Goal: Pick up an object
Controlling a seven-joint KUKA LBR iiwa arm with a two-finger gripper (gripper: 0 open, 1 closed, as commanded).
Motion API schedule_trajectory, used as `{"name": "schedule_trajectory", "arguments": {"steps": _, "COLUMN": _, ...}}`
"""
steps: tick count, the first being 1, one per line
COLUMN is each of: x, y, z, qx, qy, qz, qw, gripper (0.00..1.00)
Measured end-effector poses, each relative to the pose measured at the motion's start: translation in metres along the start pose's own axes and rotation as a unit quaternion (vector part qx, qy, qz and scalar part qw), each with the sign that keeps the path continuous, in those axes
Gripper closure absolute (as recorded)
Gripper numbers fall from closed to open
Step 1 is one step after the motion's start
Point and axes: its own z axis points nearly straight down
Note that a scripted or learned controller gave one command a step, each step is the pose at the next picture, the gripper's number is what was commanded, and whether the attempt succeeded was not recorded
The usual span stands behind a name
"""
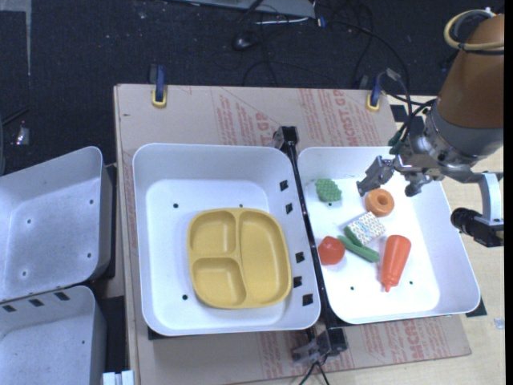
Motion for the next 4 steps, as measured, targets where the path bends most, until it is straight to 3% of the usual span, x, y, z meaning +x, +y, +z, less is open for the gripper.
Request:
{"name": "schedule_trajectory", "arguments": {"steps": 3, "x": -0.011, "y": 0.004, "z": 0.171, "qx": 0.003, "qy": 0.0, "qz": 0.002, "qw": 1.0, "gripper": 0.0}}
{"name": "schedule_trajectory", "arguments": {"steps": 4, "x": -0.01, "y": 0.006, "z": 0.157, "qx": -0.001, "qy": 0.0, "qz": 0.002, "qw": 1.0, "gripper": 1.0}}
